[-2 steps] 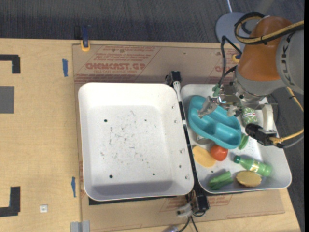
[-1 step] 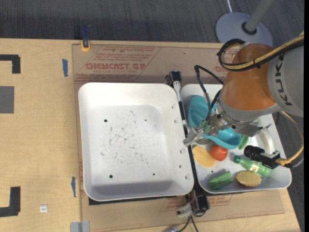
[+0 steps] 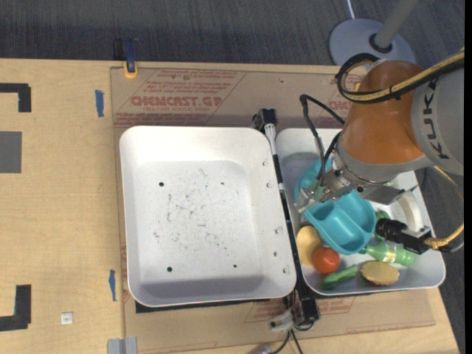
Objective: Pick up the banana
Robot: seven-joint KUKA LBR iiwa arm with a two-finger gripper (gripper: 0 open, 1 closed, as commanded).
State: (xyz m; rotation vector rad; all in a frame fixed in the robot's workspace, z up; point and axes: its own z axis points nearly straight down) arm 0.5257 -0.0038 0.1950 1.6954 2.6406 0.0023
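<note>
banana point(image 3: 306, 239), as best i can judge, is the yellow lump low in the right bin point(image 3: 435, 275), against its left wall. it is half tucked under the teal bowl point(image 3: 343, 222), with the red tomato point(image 3: 325, 259) touching it below, which leaves little room to get at it. my gripper point(image 3: 322, 189) hangs just above the bowl, near the banana but not on it. my wrist hides it, so i cannot tell whether it is released or clenched. the left bin point(image 3: 136, 198) sits beside on the counter point(image 3: 59, 198).
</note>
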